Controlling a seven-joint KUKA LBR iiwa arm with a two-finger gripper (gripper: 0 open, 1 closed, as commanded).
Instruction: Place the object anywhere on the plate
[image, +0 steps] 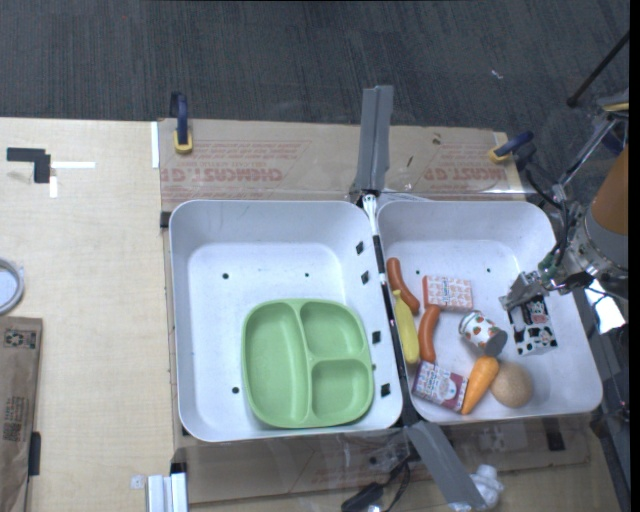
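Inside the left bin (200, 300) I see the green three-compartment plate (305, 362), bare. My gripper (528, 300) hangs over the right bin's (470, 225) right side; I cannot tell its opening.

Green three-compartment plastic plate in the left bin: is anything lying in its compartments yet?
Nothing lies in the green three-compartment plastic plate; all three compartments show bare. The toy food sits in the right white bin. What lies beneath the plate is covered.
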